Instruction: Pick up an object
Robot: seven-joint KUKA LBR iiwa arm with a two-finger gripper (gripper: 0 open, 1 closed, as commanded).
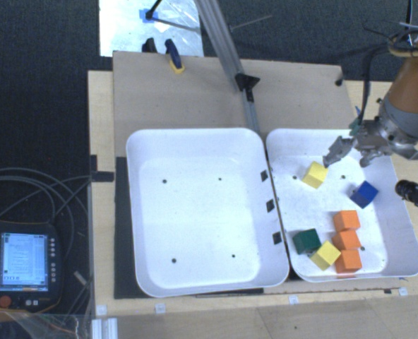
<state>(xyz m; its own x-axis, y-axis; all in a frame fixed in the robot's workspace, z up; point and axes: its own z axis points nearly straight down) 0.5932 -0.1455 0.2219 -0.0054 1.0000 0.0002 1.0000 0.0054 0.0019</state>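
The gripper (350,149) hovers over the right bin (399,256), fingers spread and holding nothing, poised above and just right of the yellow cube (314,174), apparently the target because it lies apart from the clustered blocks (339,244).

The left bin (202,210) offered a wide bare floor. In the right bin (399,256) the objects crowded the near side: a green cube (307,241), a yellow cube (327,255) and three orange cubes (347,240) stood close together, some touching. A blue cube (364,194) and another yellow block (314,175) stood apart, with bare floor between them. The gripper (351,152) hung over the far part of this bin.
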